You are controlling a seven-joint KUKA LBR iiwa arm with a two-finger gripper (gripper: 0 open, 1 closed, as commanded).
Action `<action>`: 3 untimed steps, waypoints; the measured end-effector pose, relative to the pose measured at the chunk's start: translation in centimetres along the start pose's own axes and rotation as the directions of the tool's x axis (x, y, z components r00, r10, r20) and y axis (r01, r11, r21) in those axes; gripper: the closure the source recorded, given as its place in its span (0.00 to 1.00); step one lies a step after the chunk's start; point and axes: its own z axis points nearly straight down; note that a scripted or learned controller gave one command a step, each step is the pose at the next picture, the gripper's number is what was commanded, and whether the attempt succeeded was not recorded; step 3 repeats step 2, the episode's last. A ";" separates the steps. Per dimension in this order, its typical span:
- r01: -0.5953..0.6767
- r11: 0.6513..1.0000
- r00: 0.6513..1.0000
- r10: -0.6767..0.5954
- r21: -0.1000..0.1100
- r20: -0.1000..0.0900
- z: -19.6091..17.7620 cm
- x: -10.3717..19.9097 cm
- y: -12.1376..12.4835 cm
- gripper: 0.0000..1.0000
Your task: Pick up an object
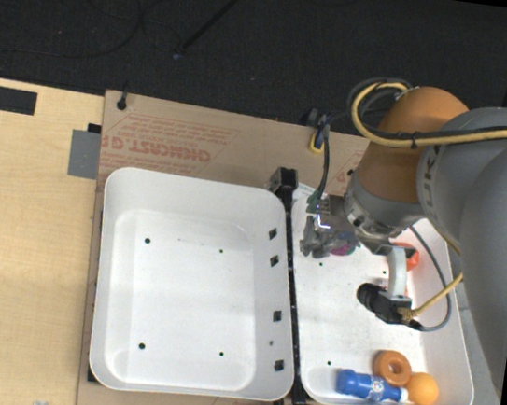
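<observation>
Objects to pick from all lie in the right bin. The left bin, just beside it, shows its bare white floor. The gripper is low over the far left corner of the right bin, close to the wall between the two bins. Whether it is open or closed cannot be told, nor whether it has hold of anything. A small purple object shows just beside it, partly hidden under the wrist. Along the near wall a blue bottle lies on its side, touching a brown ring. A small red piece sits by the far right wall. An orange ball rests just right of the ring. The grey arm reaches over the bin's right side.
</observation>
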 end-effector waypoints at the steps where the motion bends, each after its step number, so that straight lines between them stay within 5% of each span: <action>1: 0.000 1.000 1.000 0.000 0.001 0.000 0.0 1.4 -1.2 1.00; 3: -0.005 1.000 1.000 0.005 0.001 0.001 0.0 1.4 -2.5 1.00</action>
